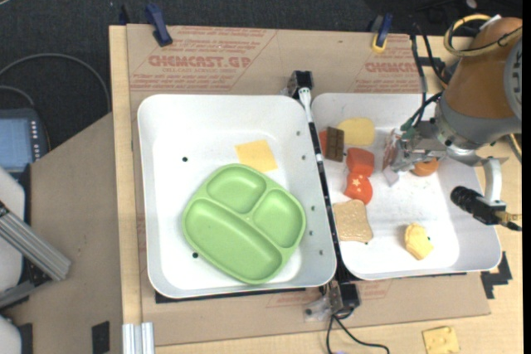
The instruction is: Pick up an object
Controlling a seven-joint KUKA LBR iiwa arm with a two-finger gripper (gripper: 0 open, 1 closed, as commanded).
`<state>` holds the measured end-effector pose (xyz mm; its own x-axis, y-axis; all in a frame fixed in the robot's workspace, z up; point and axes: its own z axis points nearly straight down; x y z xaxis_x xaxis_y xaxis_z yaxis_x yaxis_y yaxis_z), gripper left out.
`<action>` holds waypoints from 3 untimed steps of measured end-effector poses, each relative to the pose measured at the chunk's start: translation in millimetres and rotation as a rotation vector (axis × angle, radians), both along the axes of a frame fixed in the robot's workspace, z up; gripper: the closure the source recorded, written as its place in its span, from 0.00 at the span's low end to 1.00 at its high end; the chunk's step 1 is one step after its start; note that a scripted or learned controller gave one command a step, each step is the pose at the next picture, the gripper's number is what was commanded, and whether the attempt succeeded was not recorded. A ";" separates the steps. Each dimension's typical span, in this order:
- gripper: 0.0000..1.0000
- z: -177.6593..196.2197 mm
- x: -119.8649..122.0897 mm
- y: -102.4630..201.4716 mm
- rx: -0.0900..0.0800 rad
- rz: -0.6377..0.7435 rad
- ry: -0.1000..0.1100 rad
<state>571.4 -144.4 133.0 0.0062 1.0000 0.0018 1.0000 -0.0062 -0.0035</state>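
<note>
A: On the bench there are two white bins side by side. The left bin (158, 178) has the biggest thing, a green divided plate (243, 220), and one yellow cheese slice (255, 153) just above it. The right bin (465, 249) has the small toy foods. The arm (485, 87) comes in from the right and is low over the upper part of this bin.

B: Is something picked up already?

A: I judge no. The gripper (401, 155) is down near the bin floor, and its two fingers (392, 152) stand a little apart with nothing between them that I can see. An orange piece (425, 168) lies just beside it, partly hidden under the wrist. So the grasp itself is left to do, and the lift after it.

B: What can it take?

A: From large to small: the bread slice (353, 220) against the left wall, the pale yellow round piece (358, 129) at the top, the red block (360, 159), the brown piece (334, 143), the yellow piece (417, 241) low in the bin, the red strawberry (358, 188).

B: And room for moving?

A: The middle of the right bin is bare, so the fingers have free room there. The bread and the brown piece are close to the wall between the bins, which I think leaves little space on that side.
</note>
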 end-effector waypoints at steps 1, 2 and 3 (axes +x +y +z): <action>0.00 -2.6 3.1 2.9 -0.001 0.005 -0.002; 0.00 -51.6 -66.0 -34.6 -0.001 -0.001 0.006; 0.00 -48.1 -9.1 -2.2 -0.002 0.011 -0.009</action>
